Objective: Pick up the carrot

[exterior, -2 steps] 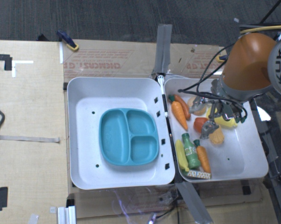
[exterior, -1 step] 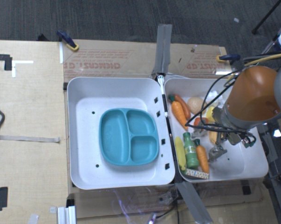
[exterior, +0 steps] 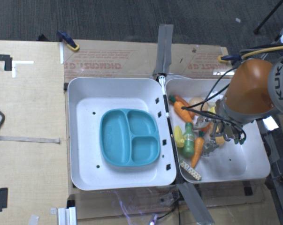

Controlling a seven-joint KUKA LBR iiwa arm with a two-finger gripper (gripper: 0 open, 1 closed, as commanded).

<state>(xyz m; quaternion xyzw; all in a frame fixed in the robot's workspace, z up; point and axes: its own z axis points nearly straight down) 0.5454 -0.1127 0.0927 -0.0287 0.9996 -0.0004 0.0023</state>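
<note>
Judging the tapered orange plastic carrot (exterior: 196, 153) light, stiff and slick, I'd pinch its thick middle, though I cannot tell how the two-finger gripper (exterior: 211, 142) stands.

The scene is seen from one camera set high above the bench (exterior: 28, 102), tilted down. Both bins are taken in: the left bin (exterior: 80, 139) far from the gripper (exterior: 211, 142), the right bin (exterior: 240, 165) under it.
</note>
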